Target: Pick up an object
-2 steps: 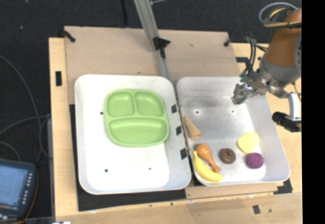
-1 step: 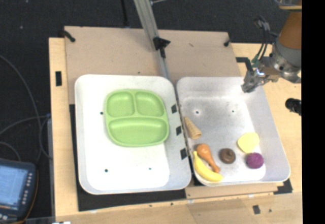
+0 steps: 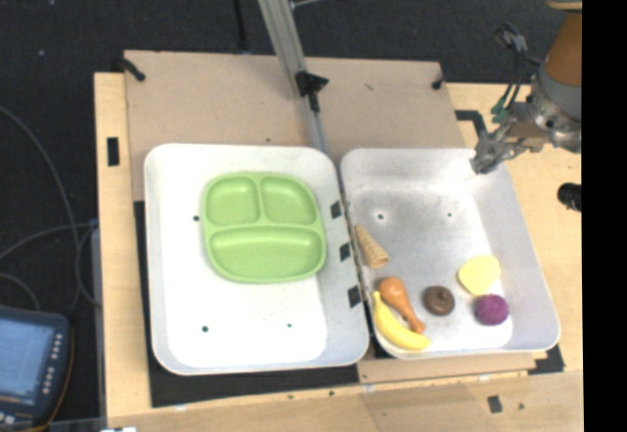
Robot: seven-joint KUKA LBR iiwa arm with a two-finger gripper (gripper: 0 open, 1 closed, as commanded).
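Six toys crowded the right bin's near edge, so I feared my gripper, far off, fingers unreadable, would nudge neighbours.

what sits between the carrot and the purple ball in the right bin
In the camera view, a brown chocolate donut lies between the carrot and the purple ball.

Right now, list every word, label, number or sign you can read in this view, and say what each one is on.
None can be read.
The green plate, both white bins and the toy food carry no visible print.
The device at the lower left has a lit screen, too blurred and small to read.
The dark tabs on the bench are blank marks, not text.
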